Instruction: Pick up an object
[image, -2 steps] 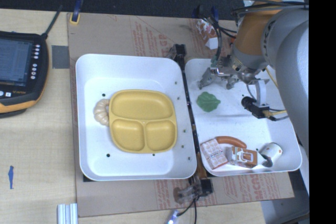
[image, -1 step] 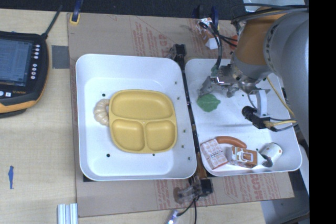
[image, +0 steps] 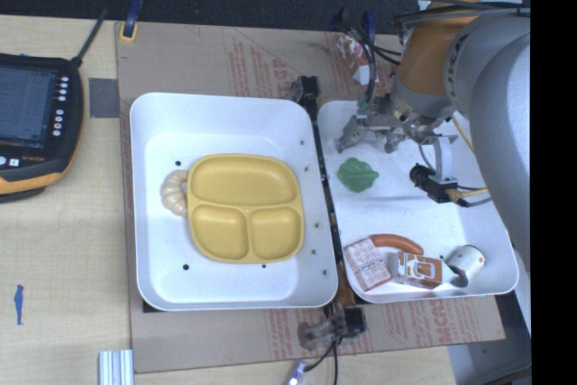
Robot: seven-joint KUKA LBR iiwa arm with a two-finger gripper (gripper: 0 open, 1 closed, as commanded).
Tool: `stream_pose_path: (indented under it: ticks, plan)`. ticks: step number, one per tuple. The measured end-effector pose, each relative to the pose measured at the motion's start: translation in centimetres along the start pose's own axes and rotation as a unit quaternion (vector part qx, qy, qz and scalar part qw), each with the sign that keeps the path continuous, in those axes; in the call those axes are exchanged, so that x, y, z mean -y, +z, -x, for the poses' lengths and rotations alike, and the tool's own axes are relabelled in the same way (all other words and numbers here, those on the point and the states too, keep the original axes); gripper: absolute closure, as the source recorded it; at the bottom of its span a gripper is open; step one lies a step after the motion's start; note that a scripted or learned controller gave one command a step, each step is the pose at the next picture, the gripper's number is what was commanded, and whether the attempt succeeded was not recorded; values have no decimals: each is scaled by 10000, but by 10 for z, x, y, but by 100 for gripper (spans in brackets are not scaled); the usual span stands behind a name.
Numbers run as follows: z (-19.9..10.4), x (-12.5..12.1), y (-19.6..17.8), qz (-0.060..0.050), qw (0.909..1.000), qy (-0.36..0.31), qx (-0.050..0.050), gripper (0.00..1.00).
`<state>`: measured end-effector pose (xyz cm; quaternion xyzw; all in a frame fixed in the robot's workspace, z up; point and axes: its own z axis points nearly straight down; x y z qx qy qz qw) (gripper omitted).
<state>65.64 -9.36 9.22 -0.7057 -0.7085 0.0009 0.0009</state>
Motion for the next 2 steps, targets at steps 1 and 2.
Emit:
stream_pose_path:
  ticks: [1, 2]
  plan:
    - [25, 102, 1, -15, 10000, 1, 3, 0]
    - [9, 29, 0, 2, 10000, 2, -2, 0]
